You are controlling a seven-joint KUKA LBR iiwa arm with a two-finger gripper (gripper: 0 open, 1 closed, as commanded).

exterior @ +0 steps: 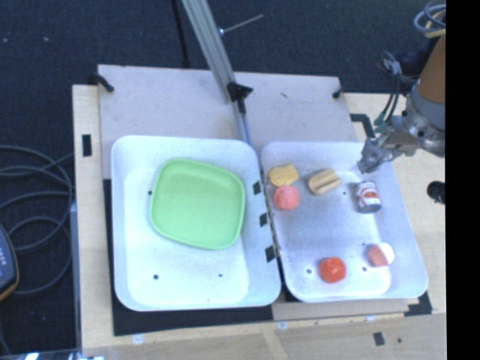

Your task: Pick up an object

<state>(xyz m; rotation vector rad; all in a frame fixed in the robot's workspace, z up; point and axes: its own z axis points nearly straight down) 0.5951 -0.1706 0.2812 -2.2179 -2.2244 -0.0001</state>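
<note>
The right bin [330,223] holds several small objects: a yellow piece [283,175], a pink ball [286,198], a tan bread-like piece [323,181], a small red-and-white can [367,196], a red tomato-like ball [332,269] and a pink-and-white piece [379,255]. My gripper [370,162] hangs over the bin's far right corner, just above the can and right of the tan piece. I see nothing between its fingers.
The left bin [135,276] holds a green square plate [198,203]. A metal pole [212,43] slants up from the bench's back, between the bins. Cables lie on the floor at the left.
</note>
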